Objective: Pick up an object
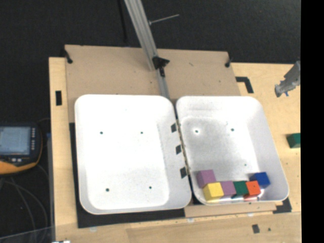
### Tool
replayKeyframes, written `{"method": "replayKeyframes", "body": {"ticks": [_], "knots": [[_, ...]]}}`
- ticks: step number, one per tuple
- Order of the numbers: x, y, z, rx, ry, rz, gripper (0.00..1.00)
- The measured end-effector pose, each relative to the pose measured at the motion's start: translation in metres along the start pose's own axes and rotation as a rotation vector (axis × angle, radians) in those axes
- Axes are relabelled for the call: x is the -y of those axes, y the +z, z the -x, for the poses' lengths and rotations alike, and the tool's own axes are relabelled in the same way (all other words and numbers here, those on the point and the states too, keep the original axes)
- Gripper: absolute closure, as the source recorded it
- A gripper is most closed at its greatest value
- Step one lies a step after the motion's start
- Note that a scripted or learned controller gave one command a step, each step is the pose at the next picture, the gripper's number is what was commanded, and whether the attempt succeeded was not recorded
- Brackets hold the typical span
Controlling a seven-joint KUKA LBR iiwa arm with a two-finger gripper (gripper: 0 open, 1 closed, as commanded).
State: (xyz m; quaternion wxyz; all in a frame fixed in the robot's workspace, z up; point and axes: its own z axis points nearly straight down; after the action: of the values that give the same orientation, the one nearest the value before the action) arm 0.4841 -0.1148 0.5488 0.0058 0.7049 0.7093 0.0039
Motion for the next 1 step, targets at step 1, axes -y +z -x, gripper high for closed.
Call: {"method": "replayKeyframes", "body": {"ticks": [1], "knots": [[-0.0002, 0.0015, 0.0161, 0.0, 0.007, -0.009, 0.0]]}}
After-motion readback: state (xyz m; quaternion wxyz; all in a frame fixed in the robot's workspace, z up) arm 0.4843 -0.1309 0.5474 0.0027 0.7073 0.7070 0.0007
